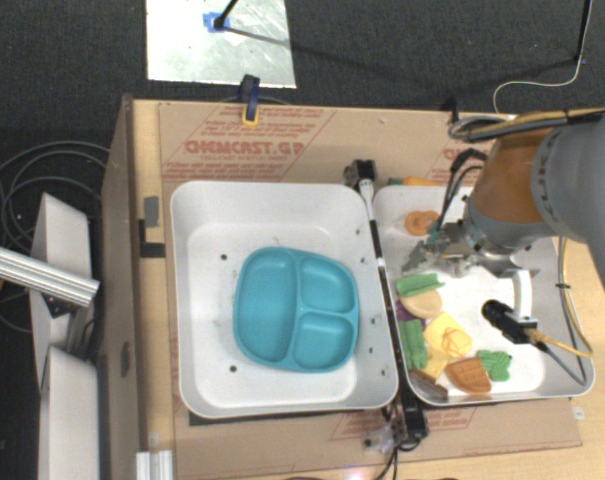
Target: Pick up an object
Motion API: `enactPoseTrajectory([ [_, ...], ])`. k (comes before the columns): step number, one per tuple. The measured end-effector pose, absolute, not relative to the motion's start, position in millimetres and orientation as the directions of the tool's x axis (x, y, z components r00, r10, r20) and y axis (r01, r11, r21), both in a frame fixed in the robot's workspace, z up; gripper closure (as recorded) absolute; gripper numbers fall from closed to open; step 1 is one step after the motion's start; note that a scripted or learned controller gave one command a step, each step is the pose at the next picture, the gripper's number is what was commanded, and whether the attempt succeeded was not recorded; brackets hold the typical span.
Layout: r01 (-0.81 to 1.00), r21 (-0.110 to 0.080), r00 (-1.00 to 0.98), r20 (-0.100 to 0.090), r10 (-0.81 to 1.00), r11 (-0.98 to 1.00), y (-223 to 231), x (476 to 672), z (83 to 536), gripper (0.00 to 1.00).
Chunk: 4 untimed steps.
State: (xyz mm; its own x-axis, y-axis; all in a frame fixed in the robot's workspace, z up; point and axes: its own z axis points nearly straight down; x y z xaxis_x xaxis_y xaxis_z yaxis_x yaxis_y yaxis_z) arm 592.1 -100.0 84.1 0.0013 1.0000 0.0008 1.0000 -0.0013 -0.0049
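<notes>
- Tool (434,253) low inside right bin (552,393); its spread: cannot tell.
- Green piece (419,284) just beside tool; orange disc (419,223) near, opposite side.
- Best centre squarely over one piece, clear of neighbours.

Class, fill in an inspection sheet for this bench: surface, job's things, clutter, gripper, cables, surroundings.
Surface: left bin and right bin side by side on cardboard.
Job's things: toy food pieces in the right bin, including a yellow piece, an orange disc, a green piece.
Clutter: blue divided plate in the left bin.
Gripper: gripper over the right bin, beside the green piece.
Cables: black cables on the floor, left; white cable, upper right.
Surroundings: dark floor, silver sheet.
</notes>
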Motion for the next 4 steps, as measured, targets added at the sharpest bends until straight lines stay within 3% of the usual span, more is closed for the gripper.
enactPoseTrajectory([
  [1, 1.000, 0.010, -0.007, -0.001, 1.000, 0.007, -90, 672.6, 86, 0.00],
  [2, 1.000, -0.003, 0.000, 0.000, 1.000, 0.000, -92, 612.2, 84, 0.00],
  [3, 1.000, 0.008, -0.006, -0.001, 1.000, 0.006, -95, 671.6, 86, 0.00],
  [4, 1.000, -0.004, 0.000, 0.001, 1.000, 0.000, -89, 612.3, 84, 0.00],
])
